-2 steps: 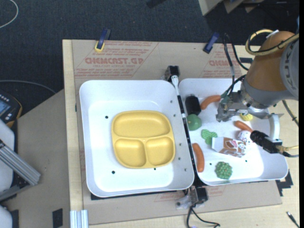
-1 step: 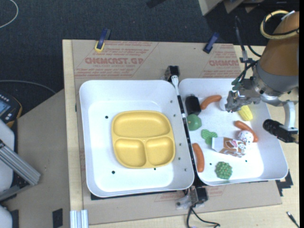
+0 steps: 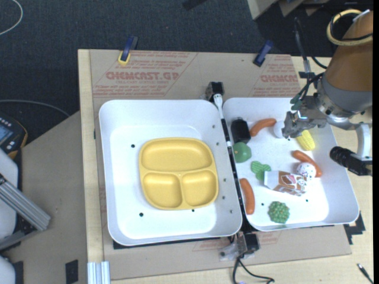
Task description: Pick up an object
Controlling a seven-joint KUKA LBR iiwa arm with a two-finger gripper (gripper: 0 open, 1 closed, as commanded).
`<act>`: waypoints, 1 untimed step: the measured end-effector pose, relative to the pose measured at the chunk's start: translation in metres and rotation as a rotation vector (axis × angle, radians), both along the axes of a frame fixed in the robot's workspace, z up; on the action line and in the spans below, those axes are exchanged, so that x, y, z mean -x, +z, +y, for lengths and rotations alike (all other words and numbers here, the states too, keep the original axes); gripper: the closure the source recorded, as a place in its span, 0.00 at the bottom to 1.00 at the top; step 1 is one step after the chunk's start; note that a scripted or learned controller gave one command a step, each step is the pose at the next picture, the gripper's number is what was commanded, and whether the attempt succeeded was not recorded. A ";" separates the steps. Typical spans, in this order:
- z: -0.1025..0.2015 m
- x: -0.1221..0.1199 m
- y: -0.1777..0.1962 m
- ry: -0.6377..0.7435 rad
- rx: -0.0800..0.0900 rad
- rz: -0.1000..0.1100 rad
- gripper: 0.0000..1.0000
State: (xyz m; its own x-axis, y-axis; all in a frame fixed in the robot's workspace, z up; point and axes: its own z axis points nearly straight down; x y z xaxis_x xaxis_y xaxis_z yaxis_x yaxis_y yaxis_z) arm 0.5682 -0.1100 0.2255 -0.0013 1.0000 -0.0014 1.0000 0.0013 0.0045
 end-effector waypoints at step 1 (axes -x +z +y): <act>0.044 0.026 -0.001 0.003 -0.004 0.008 1.00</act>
